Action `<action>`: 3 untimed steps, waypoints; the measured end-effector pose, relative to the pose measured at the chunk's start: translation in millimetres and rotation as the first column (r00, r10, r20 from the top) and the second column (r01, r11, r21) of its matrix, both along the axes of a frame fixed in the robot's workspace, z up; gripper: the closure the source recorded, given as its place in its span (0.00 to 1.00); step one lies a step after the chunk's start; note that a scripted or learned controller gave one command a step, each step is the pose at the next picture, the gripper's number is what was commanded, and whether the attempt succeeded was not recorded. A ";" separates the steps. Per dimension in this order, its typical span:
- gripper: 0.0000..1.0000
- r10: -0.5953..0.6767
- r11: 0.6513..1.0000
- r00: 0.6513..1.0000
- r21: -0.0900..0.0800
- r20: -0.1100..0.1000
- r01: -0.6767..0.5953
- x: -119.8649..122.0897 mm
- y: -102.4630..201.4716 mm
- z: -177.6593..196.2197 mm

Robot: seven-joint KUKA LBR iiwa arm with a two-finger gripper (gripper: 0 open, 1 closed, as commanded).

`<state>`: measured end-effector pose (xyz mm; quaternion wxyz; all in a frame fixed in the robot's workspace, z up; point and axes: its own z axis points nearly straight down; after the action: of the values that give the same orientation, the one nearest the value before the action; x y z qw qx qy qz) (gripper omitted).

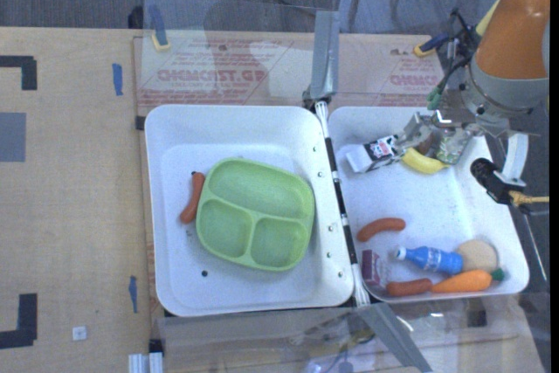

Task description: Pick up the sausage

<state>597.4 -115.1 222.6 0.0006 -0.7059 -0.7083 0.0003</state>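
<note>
Three sausages lie in view. One reddish sausage (381,228) rests in the middle of the right bin (489,201). A second sausage (409,286) lies along that bin's front wall. A third sausage (192,196) sits in the left bin (166,135), against the left rim of the green plate (254,214). My gripper (431,132) hangs at the back of the right bin, just above the banana (423,162) and well behind the middle sausage. No sausage is at the gripper.
A white packet (370,154) lies left of the banana. At the right bin's front sit a blue bottle (431,259), a carrot (463,281) and a round tan bun (477,254). A black cable end (491,177) hangs by the right wall.
</note>
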 end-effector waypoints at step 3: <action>0.00 -0.102 0.995 0.995 -0.001 0.007 0.102 -53.1 5.8 -136.1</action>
<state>544.2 -109.2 86.5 -0.0023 -0.7412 -0.6713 -0.0019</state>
